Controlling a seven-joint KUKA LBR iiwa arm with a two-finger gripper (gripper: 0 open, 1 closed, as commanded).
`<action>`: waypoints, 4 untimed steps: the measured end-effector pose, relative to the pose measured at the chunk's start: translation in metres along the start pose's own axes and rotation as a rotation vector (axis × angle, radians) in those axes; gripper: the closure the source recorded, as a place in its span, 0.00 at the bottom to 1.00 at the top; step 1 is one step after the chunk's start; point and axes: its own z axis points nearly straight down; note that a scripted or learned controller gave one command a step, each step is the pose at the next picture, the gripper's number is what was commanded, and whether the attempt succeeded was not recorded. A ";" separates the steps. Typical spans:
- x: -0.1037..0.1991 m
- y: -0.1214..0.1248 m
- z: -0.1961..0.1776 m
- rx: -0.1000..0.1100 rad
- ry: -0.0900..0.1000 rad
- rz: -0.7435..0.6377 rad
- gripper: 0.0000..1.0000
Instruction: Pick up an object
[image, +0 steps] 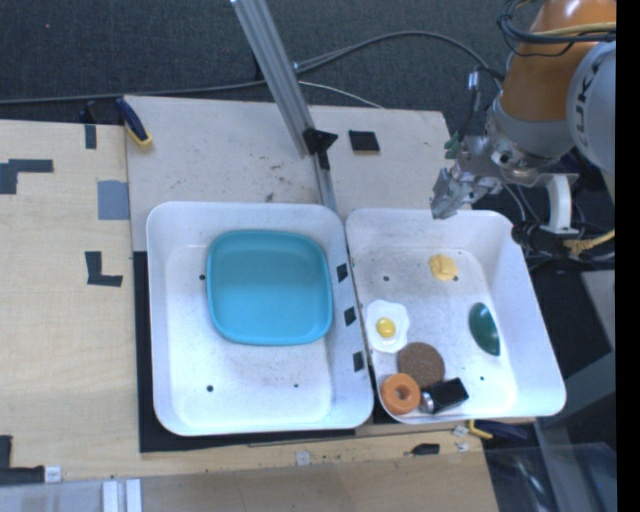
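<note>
Fingers of the gripper (447, 200) hang over the far rim of the right bin (530, 300), near its far-left corner, pointing down, and the slanted view is too small and blurred there to tell how far apart they stand; nothing can be seen between them. Above them the grey arm (560, 90) with its orange band comes in from the upper right. Inside the right bin, a small yellow piece (443, 266) lies towards the far side, well apart from the rest. A fried egg toy (387, 326) sits against the left wall, with a brown round disc (420, 362) just beside it on the near side. An orange ring (401, 394) lies at the near-left corner, touching or almost touching a small black and silver object (443, 395) to its right. A dark green oval piece (484, 328) rests near the right wall. The left bin (170, 380) holds a teal square plate (269, 287), lying flat towards its far side. Both bins sit side by side on the tabletop (60, 300), and a grey metal rail (285, 85) runs down at a slant to where the bins meet
</note>
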 end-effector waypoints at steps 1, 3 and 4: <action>0.051 -0.016 0.003 0.003 0.001 -0.003 1.00; 0.152 -0.035 0.024 0.004 0.001 -0.005 1.00; 0.193 -0.045 0.036 0.005 0.000 -0.003 1.00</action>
